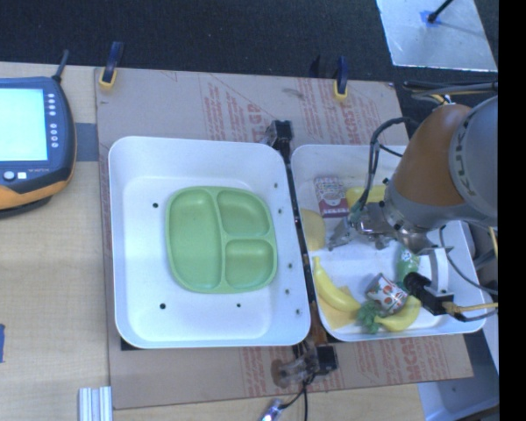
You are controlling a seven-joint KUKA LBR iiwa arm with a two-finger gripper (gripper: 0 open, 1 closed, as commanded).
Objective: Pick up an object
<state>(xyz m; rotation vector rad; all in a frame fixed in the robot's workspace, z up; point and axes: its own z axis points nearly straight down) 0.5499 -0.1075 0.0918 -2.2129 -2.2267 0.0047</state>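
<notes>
Because the pincer (pixel 361 227), whose opening I cannot tell, hangs low in the crowded right white plastic bin (pixel 333 158) beside the small red-and-white packet (pixel 331 196), it could nudge that packet away instead of gripping it.

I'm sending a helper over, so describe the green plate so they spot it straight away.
Look at the left white bin, the one away from the arm. In its middle lies the green plate, a rounded tray split into three compartments. It lies alone there, while the other bin holds the bananas and packets.

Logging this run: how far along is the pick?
Done: the arm has reached into the right bin, gripper low among the items. In hand: nothing visibly held. Left: grasp and lift something, such as the banana or the small carton.
</notes>
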